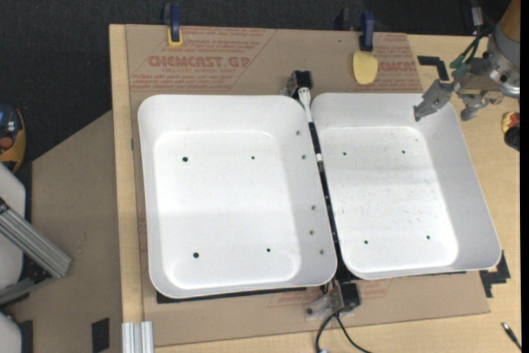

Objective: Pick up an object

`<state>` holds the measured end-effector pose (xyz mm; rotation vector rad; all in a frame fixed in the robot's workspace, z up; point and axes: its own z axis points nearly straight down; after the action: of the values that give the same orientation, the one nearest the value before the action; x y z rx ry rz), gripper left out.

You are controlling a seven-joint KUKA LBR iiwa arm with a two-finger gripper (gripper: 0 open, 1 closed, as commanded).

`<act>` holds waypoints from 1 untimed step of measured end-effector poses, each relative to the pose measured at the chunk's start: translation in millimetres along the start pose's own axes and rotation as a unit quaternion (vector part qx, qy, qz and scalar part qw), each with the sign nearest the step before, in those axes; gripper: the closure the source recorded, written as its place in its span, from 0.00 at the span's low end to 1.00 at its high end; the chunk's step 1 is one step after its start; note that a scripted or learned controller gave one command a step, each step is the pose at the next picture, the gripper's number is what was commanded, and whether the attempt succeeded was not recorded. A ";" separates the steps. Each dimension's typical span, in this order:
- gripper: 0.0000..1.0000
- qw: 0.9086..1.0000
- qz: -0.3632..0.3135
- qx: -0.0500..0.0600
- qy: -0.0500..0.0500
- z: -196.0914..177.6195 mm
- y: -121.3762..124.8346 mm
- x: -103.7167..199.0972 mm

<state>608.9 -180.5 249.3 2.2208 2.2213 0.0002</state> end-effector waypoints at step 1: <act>1.00 1.000 0.000 -0.002 -0.001 -11.2 0.7 -0.1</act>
<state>609.6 -180.6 260.5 2.2174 2.2196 0.0028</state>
